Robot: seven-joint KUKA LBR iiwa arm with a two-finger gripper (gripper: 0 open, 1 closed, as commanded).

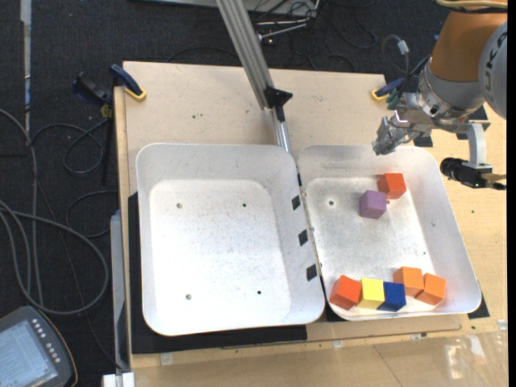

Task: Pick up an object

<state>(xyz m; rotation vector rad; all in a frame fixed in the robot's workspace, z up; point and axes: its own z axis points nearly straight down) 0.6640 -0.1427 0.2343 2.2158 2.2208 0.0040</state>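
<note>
Fingers hover at upper right of the frame, their state unclear. Nearest targets: orange cube and purple cube touching below. Descend straight over one cube only.

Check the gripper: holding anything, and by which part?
Nothing is held. The gripper hangs above the right bin's far edge with no object between its fingers; the nearest blocks, orange and purple, lie in the bin.

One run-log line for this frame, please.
gripper: above right bin far edge, holding nothing seen | nearest: orange block, purple block | phase: approach
</note>
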